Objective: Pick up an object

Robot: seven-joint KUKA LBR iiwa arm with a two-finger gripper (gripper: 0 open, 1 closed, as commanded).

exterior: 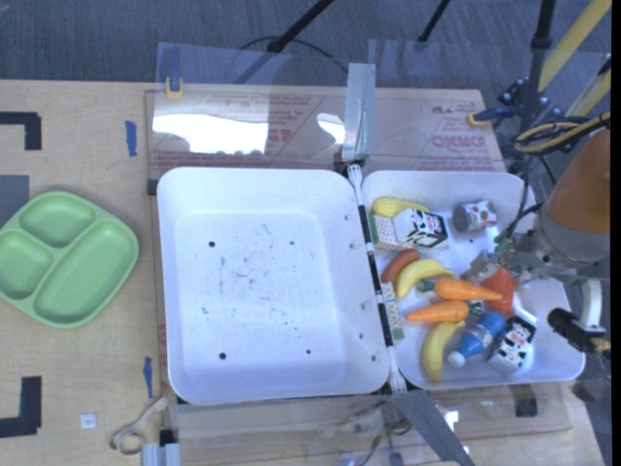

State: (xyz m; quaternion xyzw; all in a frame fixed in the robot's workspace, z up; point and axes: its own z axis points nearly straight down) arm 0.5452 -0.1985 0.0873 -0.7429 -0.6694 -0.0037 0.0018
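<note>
The right bin (553, 362) holds a heap of toy food. At its back lie a small yellow banana (388, 207), a cow-print carton (415, 228) and a grey can (473, 216). In the middle are a second banana (422, 275) and two carrots (468, 289) (437, 312). Toward the front sit a third banana (437, 349), a blue bottle (477, 338) and a small cow-print carton (512, 346). My gripper (503, 258) hangs low over the bin's right side, just above a red-orange piece (501, 284) beside the upper carrot. Nothing is visibly held.
The left bin (184, 202) adjoins the right one along a central divider. A green divided plate (63, 258) rests on the bench at far left. Scissors (136, 433) lie at the bottom left. A clear panel (252, 115) stands behind the bins. Cables and stands crowd the upper right.
</note>
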